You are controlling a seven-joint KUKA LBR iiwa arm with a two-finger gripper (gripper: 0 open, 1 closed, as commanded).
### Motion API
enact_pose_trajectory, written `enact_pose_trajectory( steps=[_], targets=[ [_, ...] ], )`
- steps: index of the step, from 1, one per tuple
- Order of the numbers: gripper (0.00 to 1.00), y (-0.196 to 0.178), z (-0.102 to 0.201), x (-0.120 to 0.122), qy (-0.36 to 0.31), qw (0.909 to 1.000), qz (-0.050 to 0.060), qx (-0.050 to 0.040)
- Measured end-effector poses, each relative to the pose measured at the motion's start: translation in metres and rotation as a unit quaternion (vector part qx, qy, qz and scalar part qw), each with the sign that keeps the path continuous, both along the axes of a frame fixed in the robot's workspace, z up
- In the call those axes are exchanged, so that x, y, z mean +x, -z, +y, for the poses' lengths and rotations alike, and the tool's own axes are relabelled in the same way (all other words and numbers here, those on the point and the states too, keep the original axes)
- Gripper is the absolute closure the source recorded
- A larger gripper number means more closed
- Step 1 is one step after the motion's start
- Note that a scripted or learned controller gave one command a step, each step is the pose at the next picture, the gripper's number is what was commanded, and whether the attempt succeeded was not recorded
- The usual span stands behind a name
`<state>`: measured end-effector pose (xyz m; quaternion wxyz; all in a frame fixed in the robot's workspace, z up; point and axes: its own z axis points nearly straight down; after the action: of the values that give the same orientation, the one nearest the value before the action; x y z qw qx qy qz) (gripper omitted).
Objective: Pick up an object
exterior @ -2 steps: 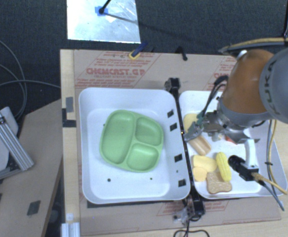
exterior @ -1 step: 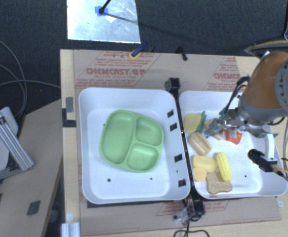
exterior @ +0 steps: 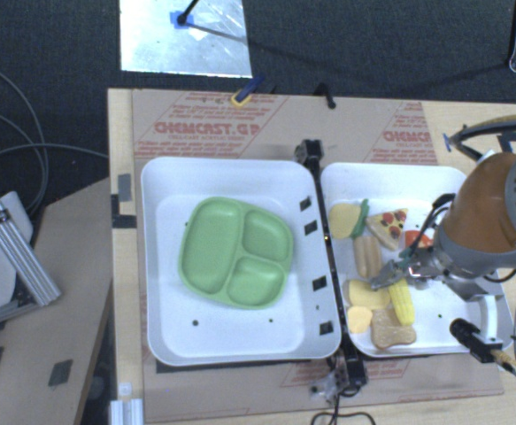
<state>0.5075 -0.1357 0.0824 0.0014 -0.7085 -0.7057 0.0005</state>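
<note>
A dark carpeted floor is seen around the bench, and a shiny square metal plate lies on it beyond the bench's far edge. The bench top is covered by a brown sheet with red lettering, on which two shallow white bins are set side by side, touching along a black hinged seam. The left bin is occupied by a green divided plate with three compartments, lying near its middle. The right bin is entered from the right by the grey arm, whose orange band is seen above the wrist and by which much of the bin's right half is hidden. At the left edge a silvery aluminium frame stands beside a tan surface, and black cables are draped across the floor. In the right bin a cluster of toy foods is gathered along its left side: a corn cob, a sausage-like piece, a pizza slice, a bone-shaped biscuit, and yellow pieces. The gripper is lowered among them, just beside the corn cob and the sausage-like piece; whether its claw is released or clenched cannot be told.
</note>
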Motion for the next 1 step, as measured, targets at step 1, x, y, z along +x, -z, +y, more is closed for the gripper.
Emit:
enact_pose_trajectory(
  steps=[1],
  targets=[
    [1.0,-0.0133,0.0016,0.0045,-0.003,1.0,-0.004,-0.0008]
  ],
)
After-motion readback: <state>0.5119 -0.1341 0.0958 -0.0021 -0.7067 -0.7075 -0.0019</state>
